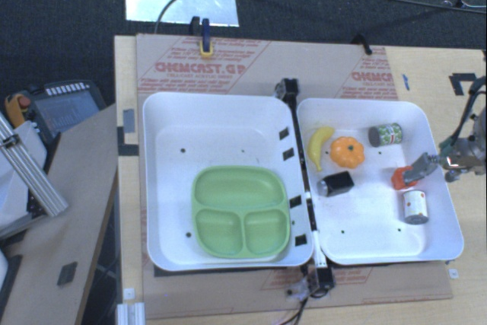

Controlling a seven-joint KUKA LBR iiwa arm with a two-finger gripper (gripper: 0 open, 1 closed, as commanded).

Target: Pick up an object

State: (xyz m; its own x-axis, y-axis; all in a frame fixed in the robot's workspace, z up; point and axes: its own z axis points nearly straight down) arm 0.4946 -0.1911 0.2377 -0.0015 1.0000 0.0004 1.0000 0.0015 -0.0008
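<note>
Gripper (pixel 415 171) over right bin (pixel 380 243), tip at an orange-red object (pixel 399 179); grip state can't be told.
Banana (pixel 319 146), orange pumpkin (pixel 347 153), green can (pixel 386 135), black block (pixel 335 183), white can (pixel 415 206) nearby; green tray (pixel 241 211) in left bin (pixel 198 125).

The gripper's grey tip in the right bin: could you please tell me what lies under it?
Under the tool lies an orange-red object, beside the white can. Its left part shows; the rest is covered, so its kind and the grip cannot be seen.

"CHEMCAST GP" in red (printed twice) on the brown sheet (pixel 228 65) beneath the bins
</note>
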